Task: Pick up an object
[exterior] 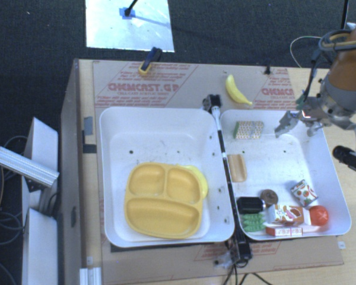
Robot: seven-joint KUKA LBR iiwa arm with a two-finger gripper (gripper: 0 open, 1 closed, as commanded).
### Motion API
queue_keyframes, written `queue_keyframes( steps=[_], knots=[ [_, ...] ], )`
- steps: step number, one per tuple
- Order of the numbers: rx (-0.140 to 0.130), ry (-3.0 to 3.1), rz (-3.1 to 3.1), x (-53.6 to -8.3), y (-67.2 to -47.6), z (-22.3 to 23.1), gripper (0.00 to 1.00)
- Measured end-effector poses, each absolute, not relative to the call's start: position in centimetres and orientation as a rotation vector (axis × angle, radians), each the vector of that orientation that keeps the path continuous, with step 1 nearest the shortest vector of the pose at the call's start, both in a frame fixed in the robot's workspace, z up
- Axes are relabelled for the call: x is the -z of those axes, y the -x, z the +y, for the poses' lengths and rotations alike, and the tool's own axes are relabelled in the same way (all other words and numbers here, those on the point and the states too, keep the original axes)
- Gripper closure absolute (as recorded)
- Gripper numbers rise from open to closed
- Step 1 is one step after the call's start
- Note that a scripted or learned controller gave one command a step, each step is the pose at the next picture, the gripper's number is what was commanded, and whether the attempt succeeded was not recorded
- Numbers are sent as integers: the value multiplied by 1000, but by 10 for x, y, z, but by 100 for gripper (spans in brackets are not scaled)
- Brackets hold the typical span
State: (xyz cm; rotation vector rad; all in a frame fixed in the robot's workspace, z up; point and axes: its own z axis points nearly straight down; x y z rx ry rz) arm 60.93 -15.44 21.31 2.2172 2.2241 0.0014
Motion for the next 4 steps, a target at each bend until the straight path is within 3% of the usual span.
queue_keyframes(
  steps=[1,2,3,4],
  knots=[
    [0,-2218,2228,-111,-663,-90,0],
    [-1,-2218,2222,-85,-669,-99,0],
    [-4,-2212,2224,-96,-670,-99,100],
    [-5,-2213,2226,-186,-611,-55,100]
  ],
)
